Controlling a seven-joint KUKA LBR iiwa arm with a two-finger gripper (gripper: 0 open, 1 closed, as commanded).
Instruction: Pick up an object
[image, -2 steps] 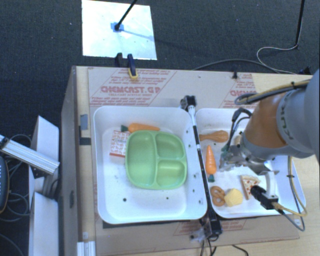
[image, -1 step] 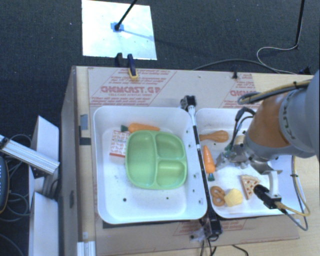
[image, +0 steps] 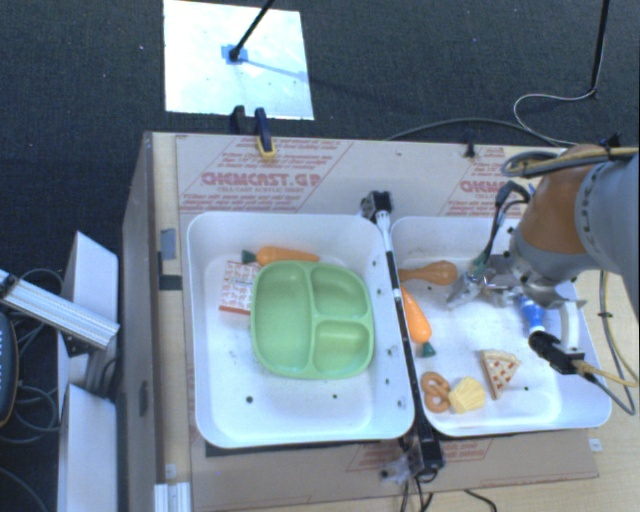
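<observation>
Camera view: gripper (image: 470, 287) low in right bin (image: 590, 400), finger state impossible to tell, chicken drumstick (image: 430, 271) just beside it toward the divider; centre over the drumstick, lower squarely, close, lift straight.

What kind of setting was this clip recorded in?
Most likely a robotics lab test bench: a robot arm works over two white bins of toy food, such as a pizza slice and a pretzel, with loose cables around the bench.
</observation>
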